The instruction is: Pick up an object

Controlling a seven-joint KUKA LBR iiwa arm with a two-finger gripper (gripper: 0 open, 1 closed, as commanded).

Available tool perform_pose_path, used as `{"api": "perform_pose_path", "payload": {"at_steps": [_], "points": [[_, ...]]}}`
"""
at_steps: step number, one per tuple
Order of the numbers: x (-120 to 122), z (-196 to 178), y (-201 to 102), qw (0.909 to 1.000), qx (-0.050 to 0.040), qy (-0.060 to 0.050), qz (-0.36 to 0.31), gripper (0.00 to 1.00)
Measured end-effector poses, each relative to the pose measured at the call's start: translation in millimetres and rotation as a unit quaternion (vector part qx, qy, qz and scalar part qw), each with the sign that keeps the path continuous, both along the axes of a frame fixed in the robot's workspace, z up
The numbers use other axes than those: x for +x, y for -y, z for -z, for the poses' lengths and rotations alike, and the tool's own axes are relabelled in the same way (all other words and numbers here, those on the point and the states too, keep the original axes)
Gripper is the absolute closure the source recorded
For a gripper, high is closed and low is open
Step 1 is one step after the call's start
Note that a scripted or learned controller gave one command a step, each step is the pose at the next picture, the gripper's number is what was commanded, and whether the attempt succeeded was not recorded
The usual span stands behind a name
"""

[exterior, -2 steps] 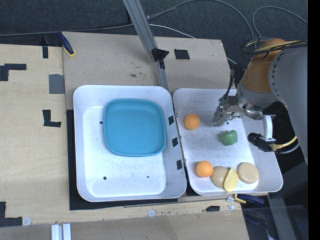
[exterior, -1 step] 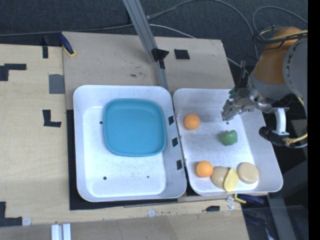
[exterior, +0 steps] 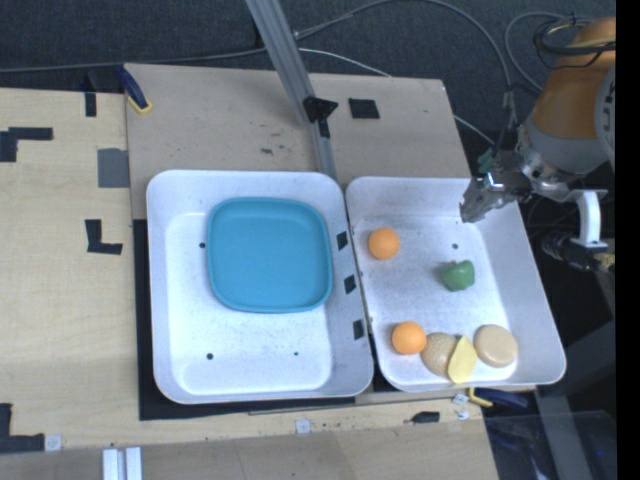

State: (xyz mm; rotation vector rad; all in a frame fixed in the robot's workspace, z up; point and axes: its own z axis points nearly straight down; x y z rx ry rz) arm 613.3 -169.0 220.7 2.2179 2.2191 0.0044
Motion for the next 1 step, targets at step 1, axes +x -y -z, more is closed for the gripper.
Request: {"api": "perform_pose_path", "payload": {"at_steps": [1], "points": [[0.2, -12.6, -0.2, 1.0000, 0.0005, -0.002, 0.000, 1.00]]}}
